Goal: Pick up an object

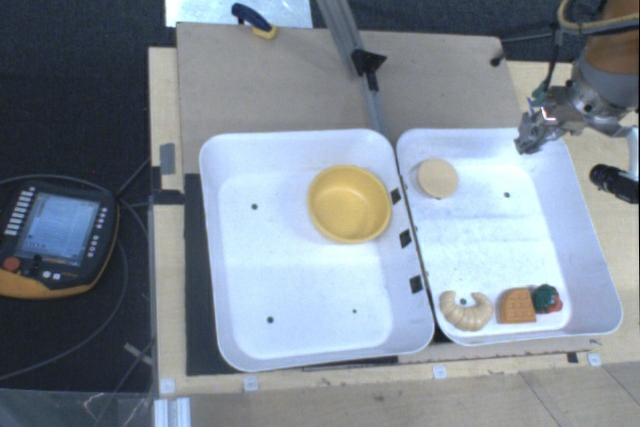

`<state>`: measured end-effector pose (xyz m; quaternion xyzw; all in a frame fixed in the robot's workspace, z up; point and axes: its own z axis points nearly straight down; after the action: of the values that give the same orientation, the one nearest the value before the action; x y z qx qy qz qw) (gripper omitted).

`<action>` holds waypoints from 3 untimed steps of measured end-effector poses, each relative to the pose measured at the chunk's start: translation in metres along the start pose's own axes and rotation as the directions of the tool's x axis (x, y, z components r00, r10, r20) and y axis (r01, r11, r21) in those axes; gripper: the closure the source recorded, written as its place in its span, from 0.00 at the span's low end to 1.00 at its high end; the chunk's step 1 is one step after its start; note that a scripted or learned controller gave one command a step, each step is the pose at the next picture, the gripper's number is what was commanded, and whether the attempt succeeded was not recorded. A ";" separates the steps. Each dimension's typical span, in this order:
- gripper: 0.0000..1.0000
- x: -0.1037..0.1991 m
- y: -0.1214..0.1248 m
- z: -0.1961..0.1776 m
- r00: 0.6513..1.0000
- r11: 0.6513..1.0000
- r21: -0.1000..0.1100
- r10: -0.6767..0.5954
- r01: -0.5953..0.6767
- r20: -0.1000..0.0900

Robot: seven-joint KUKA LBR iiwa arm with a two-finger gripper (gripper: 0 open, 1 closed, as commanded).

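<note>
- camera view: grey kuka arm with orange band [610, 55] comes in from the right; its two-finger gripper [530, 139] sits over the far right rim of the right shallow white bin [590, 245].
- jaws: too small and dark here, can't tell if they're apart or closed. nothing visible between them, so i read it as carrying nothing.
- key relation: nearest candidate is the flat round tan disc [437, 179], lying in the far left corner of the right bin. it's to the left of the gripper and a bit nearer the camera, well apart from it. round, so no long axis, approach angle shouldn't matter.
- other candidates, all in the right bin's near edge, well apart from the gripper: pale curved croissant-shaped toy [467, 310], long axis roughly left-right; just beside it a small orange square block [517, 306]; touching that, a small green-and-red toy [546, 297], shape too small to call.
- left shallow white bin [230, 215] holds one yellow plastic bowl [348, 203], upright, near its far right side, farthest from the gripper.
- judgement: pick not yet started; the disc is the shortest reach, but flat against the floor so likely hard to pinch.
- off bench: teach pendant with screen [55, 235] on the floor at left.
</note>
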<state>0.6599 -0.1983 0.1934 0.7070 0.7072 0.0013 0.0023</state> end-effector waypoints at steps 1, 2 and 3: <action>1.00 0.003 0.006 -0.045 1.000 1.000 0.000 -0.001 0.001 0.000; 1.00 0.057 -0.007 -0.053 1.000 1.000 0.004 -0.003 0.003 -0.002; 1.00 0.107 -0.011 -0.057 1.000 1.000 0.004 -0.004 0.004 -0.003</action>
<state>0.6487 -0.0915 0.2499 0.7054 0.7088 0.0008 0.0000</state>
